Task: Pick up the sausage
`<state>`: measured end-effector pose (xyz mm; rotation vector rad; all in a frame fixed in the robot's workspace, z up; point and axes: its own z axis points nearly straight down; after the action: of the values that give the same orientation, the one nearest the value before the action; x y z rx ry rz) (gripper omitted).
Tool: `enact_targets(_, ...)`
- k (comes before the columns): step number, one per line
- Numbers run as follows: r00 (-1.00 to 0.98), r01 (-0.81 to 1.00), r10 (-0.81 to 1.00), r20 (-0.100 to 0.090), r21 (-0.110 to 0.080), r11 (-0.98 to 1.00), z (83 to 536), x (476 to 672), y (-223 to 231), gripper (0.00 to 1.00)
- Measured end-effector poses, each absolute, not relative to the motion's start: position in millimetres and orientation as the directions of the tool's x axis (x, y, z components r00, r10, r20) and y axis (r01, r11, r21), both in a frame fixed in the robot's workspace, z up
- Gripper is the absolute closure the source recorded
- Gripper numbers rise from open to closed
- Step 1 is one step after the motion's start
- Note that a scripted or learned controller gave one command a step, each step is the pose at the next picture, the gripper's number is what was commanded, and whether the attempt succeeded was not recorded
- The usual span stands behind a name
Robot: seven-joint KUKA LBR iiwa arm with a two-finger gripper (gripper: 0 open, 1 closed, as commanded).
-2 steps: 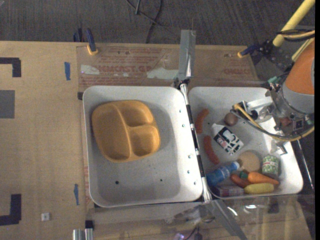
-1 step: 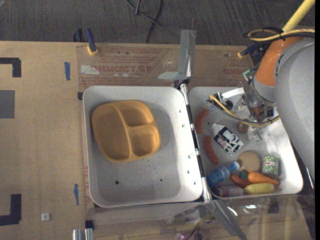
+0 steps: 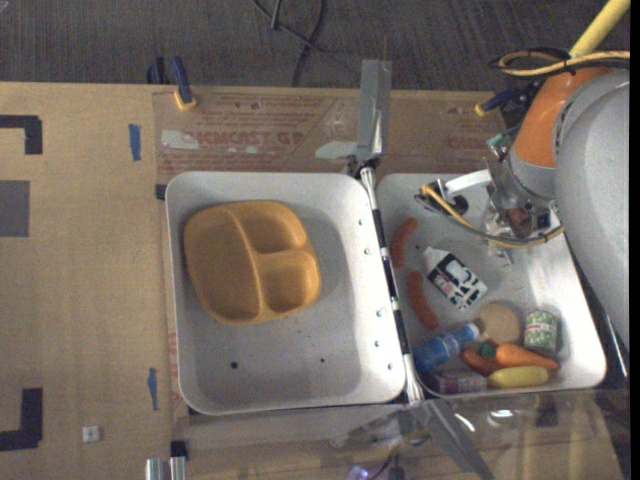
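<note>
Tool grip unreadable, hovering over right bin. Lower across upper sausage at left wall, clear of carton; close on middle.

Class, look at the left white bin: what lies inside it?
Inside the left bin lies one yellow divided plate, its compartments bare. The bin floor beneath the plate is covered, so anything there cannot be seen.

sausages: two, reddish-orange, curved
upper sausage: lying flat by right bin left wall
lower sausage: just below it, slanted
</note>
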<state>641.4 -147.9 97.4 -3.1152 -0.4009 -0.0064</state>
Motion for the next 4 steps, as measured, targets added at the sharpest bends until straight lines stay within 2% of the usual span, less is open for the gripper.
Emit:
enact_targets(1, 0.98, 0.2, 0.2, 0.004, -0.001, -0.98, 87.0, 661.0, -108.7, 1.0)
enact_targets(2, 0.98, 0.199, 0.199, 0.004, -0.003, -0.98, 87.2, 659.5, -92.2, 1.0)
enact_targets(3, 0.98, 0.198, 0.198, 0.001, -0.003, -0.98, 86.4, 658.7, -92.8, 0.0)
enact_targets(4, 0.981, 0.195, 0.195, 0.005, -0.004, -0.981, 97.2, 659.9, -92.8, 1.0)
